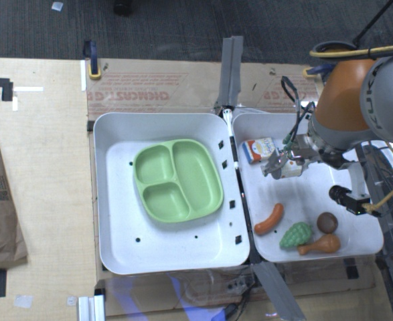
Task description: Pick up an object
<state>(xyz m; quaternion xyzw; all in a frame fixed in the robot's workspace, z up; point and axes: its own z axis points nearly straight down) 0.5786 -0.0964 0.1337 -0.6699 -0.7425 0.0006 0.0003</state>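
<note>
The gripper (278, 165) is seen low in the right bin (357, 199), just right of a small carton (258, 149); its state cannot be told. A sausage (269, 219), green toy (295, 235) and drumstick (321, 245) lie nearer. A green plate (178, 179) is held in the left bin (112, 199).

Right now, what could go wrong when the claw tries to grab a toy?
The claw sits close to the small carton and the wall between the two bins; it might bump the carton or the wall instead of gripping. The sausage, green toy, brown ball and drumstick crowd one corner, so it may nudge or catch two together.
</note>
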